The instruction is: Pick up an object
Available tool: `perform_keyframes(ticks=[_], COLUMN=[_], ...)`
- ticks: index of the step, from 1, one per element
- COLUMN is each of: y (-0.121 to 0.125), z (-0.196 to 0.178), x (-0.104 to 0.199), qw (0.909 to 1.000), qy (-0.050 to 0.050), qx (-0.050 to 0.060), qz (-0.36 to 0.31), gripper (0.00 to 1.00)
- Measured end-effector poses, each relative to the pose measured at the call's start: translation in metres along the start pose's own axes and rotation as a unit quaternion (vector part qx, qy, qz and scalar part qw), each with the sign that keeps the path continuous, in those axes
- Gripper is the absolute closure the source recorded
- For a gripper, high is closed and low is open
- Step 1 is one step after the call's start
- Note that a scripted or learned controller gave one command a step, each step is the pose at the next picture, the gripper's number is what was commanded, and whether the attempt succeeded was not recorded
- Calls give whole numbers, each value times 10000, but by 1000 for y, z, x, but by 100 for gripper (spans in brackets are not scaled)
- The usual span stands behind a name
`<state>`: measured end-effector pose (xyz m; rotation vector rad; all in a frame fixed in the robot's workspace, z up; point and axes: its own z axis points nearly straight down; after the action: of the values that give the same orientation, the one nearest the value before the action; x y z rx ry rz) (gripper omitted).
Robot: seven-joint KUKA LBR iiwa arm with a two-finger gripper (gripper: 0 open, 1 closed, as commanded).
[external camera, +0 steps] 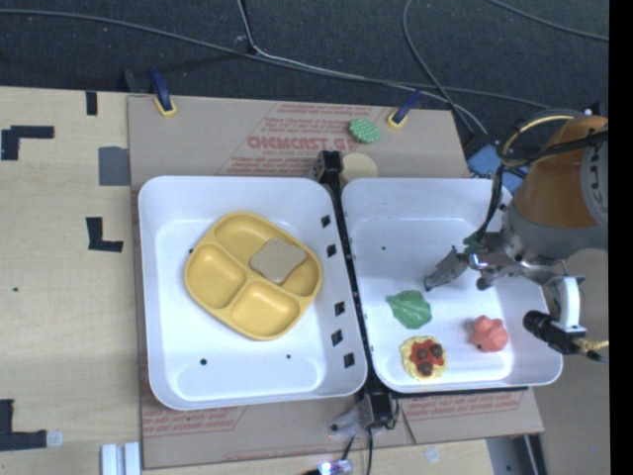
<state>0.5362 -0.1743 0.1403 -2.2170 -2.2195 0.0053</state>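
The right bin holds a green leaf-shaped toy, a small yellow pizza-like toy with red dots and a pink-red lump. My gripper hangs over the middle of this bin, just above and to the right of the green toy and up-left of the pink-red lump. It is open, the fingers spread apart with nothing between them. In the left bin, a tan bread slice lies on a yellow divided plate.
The arm's grey body with its orange band stands over the right bin's far right side. A black divider strip runs between the bins. A green waffle-patterned piece lies on the cardboard behind the bins. Cables cross the dark floor beyond.
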Motion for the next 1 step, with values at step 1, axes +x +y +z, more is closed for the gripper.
perform_keyframes(ticks=[1], y=[0], z=[53], x=[1], qw=[10000], qy=[-9], qx=[-19], qz=[2], gripper=[0])
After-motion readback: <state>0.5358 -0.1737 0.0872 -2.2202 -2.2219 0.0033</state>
